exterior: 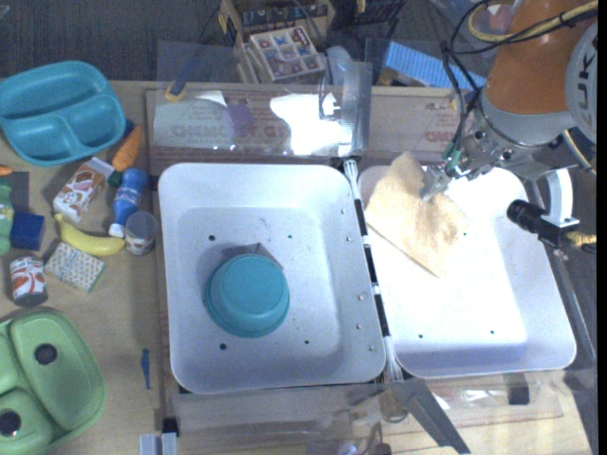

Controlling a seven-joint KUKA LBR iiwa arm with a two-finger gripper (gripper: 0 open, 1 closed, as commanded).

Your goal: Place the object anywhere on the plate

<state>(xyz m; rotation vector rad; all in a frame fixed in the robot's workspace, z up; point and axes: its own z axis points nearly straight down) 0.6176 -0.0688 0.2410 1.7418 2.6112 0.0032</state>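
Two shallow white bins sit side by side in the middle of the frame. The left white bin (pixel 180 216) holds a round teal plate or bowl, turned upside down (pixel 248 295), in its lower middle part. The right white bin (pixel 503 349) holds a flat tan cloth, thin and floppy (pixel 415 214), in its upper left corner, close to the wall between the bins.

The big grey arm with the orange band (pixel 541 41) comes in from the upper right of the frame. Its gripper (pixel 434 186) points down and touches the upper right part of the cloth. I cannot tell whether it is open or closed, or whether it holds the cloth.

The cloth lies slanted, with its long side running from upper left to lower right. The teal plate is well apart from it, to the lower left, across the wall between the bins. So I think the cloth must be lifted over that wall and carried left and down in the frame. The floppy cloth could drag on the wall or slip out.

Outside the bins, at the left of the frame, lie a blue tray with sections (pixel 62 112), a yellow banana (pixel 90 238) and a green tray (pixel 43 382). They are far from the path.
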